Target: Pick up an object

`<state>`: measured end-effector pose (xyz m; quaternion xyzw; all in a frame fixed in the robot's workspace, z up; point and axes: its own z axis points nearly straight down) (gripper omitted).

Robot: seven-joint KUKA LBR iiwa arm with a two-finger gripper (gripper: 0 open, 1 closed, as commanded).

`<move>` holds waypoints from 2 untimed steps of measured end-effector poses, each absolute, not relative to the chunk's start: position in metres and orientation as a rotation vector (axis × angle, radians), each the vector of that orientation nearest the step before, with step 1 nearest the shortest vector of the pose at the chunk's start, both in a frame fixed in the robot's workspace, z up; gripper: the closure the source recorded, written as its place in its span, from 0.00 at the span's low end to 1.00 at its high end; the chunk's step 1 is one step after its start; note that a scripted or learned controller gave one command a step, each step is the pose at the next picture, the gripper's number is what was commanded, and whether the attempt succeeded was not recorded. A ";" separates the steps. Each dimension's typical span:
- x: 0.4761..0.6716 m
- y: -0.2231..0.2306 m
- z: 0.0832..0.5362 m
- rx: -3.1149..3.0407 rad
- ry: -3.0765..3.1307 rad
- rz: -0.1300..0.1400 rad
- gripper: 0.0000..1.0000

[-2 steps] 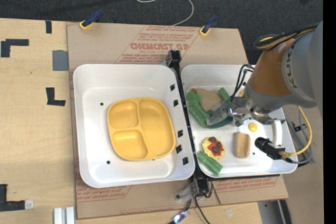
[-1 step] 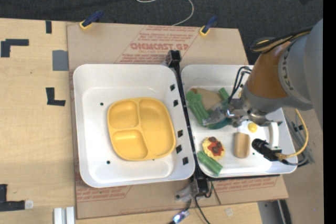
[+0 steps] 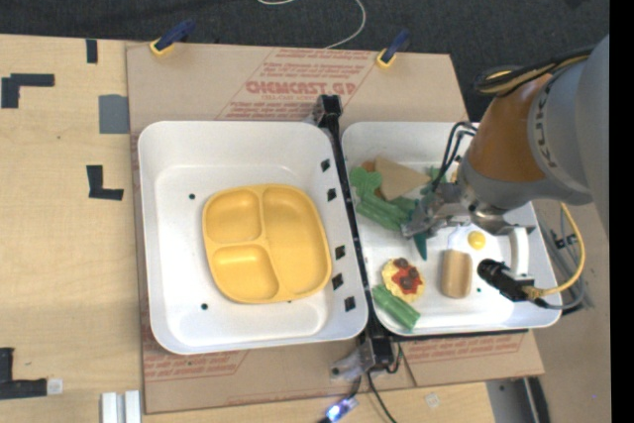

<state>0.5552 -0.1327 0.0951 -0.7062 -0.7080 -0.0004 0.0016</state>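
From my station the gripper (image 3: pixel 424 231) hangs low in the right bin (image 3: pixel 515 312) — whether it holds anything, I cannot tell. The green piece (image 3: pixel 381 210) lies just left of it, long axis slanting toward the divider — nearest target, I judge.

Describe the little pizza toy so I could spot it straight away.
Look in the right bin, near its front edge. The pizza lies left of a tan cylinder and just above a green piece. It alone is round, yellow with red spots.

2 white bins (image 3: pixel 158 213), 1 yellow divided plate (image 3: pixel 265 243), 2 clamps (image 3: pixel 171 37)
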 end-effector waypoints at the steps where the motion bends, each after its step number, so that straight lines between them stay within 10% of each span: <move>1: 0.555 -0.134 0.157 -2.221 -2.224 -0.002 1.00; 2: 0.560 -0.124 0.211 -2.219 -2.226 -0.002 1.00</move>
